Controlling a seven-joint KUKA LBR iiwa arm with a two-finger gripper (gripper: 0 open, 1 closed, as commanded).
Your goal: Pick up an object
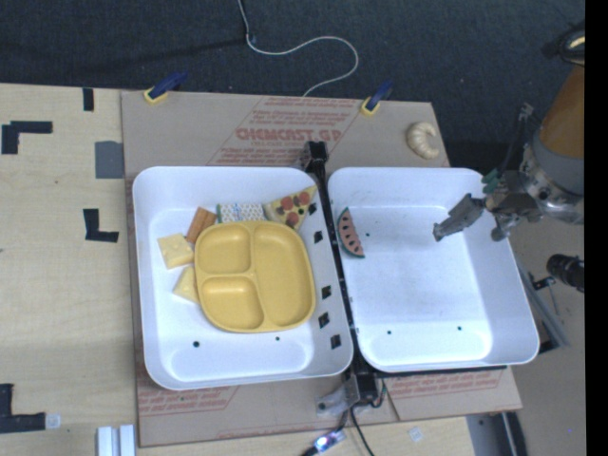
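While my claw hangs over the right-hand side of the right bin, its two dark fingers stand spread apart with nothing between them, one angled out toward the bin's middle. Well apart from it, a watermelon slice lies against that bin's left wall, and the left bin holds a yellow divided plate with a pizza slice, a brown cracker and pale cheese pieces tucked around its upper and left edges. A small tan lump rests on the cardboard beyond the bins.
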